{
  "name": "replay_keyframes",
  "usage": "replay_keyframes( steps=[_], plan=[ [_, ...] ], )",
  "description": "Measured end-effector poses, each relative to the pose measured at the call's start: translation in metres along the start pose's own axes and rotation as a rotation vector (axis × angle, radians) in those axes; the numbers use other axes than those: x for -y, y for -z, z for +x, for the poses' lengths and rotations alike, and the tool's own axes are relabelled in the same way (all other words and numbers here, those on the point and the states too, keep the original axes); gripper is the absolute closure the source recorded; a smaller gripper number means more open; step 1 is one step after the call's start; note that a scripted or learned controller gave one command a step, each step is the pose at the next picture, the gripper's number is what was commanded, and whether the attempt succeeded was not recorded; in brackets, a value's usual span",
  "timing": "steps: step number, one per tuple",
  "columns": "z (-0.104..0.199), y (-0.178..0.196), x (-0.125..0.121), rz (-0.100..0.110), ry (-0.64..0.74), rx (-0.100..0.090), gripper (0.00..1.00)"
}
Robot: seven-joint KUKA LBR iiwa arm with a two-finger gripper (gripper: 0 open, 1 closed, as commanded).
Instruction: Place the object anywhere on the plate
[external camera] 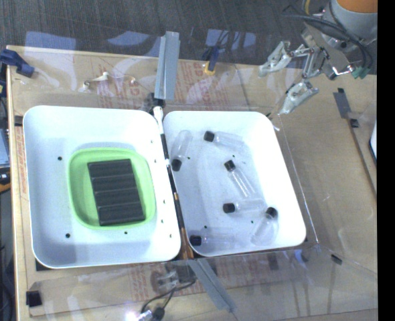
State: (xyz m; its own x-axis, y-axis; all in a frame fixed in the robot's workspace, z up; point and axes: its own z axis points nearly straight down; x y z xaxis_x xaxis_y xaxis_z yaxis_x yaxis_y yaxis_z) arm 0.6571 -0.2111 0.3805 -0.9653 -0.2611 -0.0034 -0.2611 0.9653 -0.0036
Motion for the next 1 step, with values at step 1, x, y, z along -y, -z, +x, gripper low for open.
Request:
replay_keyframes(
  steps=[1],
  plan=[
    [0.0001, 0.0639, 0.0003, 0.001, -0.106, 0.000, 0.00]
  ],
)
